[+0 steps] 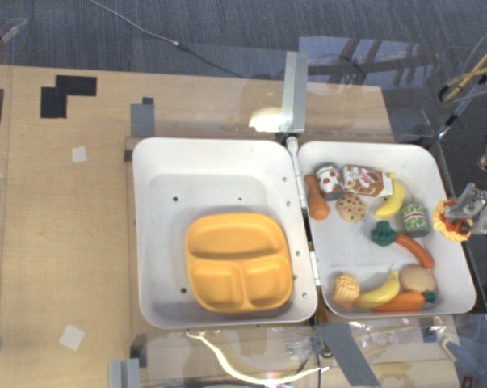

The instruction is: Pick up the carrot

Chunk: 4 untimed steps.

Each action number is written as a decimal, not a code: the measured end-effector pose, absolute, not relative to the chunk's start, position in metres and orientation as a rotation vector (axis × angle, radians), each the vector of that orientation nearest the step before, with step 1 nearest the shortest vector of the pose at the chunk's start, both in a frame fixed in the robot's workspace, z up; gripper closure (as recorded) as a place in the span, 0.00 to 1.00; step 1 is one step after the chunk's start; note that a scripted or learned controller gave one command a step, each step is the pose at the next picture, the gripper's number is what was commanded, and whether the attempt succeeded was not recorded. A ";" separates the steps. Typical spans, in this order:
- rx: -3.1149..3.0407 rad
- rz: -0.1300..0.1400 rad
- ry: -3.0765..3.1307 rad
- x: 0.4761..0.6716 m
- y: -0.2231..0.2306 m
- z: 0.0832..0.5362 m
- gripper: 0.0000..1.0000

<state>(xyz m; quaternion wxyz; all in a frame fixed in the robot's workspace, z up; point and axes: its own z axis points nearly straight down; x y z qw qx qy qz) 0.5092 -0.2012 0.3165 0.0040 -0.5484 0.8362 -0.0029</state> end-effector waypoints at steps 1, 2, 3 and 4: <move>-2.113 0.005 2.321 0.487 -0.204 0.175 1.00; -2.205 -0.008 2.229 0.489 -0.182 0.190 1.00; -2.589 -0.013 1.770 0.489 -0.207 0.250 1.00; -2.815 -0.012 1.384 0.489 -0.197 0.296 1.00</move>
